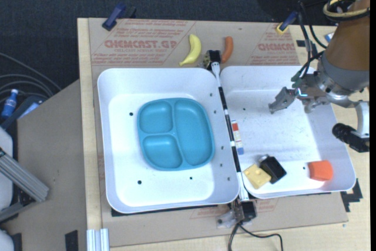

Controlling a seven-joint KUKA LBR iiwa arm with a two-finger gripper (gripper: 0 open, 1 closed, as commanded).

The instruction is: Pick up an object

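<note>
Three items lie along the right bin's (pixel 276 76) near edge.
Block (pixel 320 170), wedge (pixel 254 176), black piece (pixel 273 167); gripper (pixel 288 98) hovers empty over bare floor, finger spread unclear.

Orange block (pixel 320 170) sits flat in the right bin's (pixel 294 126) near right corner. Along that bin's near wall, a yellow block (pixel 255 176) lies touching a tilted black block (pixel 273 168) just right of it.
</note>
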